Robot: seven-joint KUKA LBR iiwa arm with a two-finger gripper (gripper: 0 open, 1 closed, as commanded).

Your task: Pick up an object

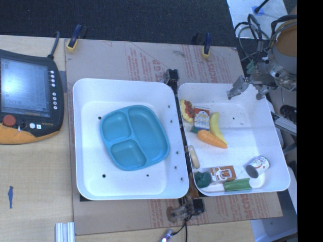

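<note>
Pincer (249, 90) up at far-right corner of right bin (267, 130), above its rim, fingers (236, 92) spread wide, nothing btwn them. Grey wrist w/ orange band just behind, toward upper right, cables alongside.

Everything else sits below & left of pincer, well apart from it:
- Carrot (212, 139), orange, lying at a slant, down-left of pincer, mid bin.
- Banana (217, 125), yellow, touching carrot's upper side, nearer pincer than carrot.
- Small carton (201, 118) w/ red/white label, just left of banana.
- Yellowish item (186, 111) w/ red on it, further left, against bin's left wall; can't tell what it is.
- Pale oblong piece (194, 158) lower down by same wall.
- Can (257, 166), white w/ red label, on its side, almost straight below pincer, near bin's near edge.
- Brown/white box (222, 174), left of can; green cylinder (237, 185) just below it; dark green lump (203, 178) at left end, near bin's near-left corner.

Left bin (86, 135) far left of pincer, holding blue divided plate (134, 136), three compartments.

Tablet-type pendant (29, 100) w/ screen, farthest left, on bench (35, 185). Blue/yellow clamps (74, 37) along cardboard's far edge, up-left of pincer.
</note>
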